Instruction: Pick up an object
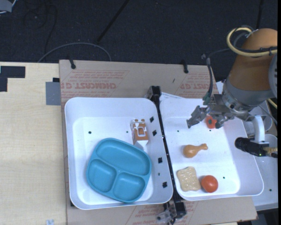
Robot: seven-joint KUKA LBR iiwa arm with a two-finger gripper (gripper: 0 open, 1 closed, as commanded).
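gripper (209, 119) spread over right white plastic bin (253, 184), small red-orange object (210, 122) seen between its fingers, though grip uncertain | blue three-section plastic tray (118, 168) in left white bin (77, 125); orange-white toy truck (140, 130) beside it | tan bread slice (188, 179); brown toy drumstick (195, 149); red tomato (209, 183)

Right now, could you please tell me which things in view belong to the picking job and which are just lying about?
Belonging to the job:
pincer
small red-orange object at the pincer
tan toy chicken drumstick
beige toy bread slice
round red toy tomato
orange and white toy block

Just lying about:
blue plastic divided tray
brown cardboard sheet under the bins
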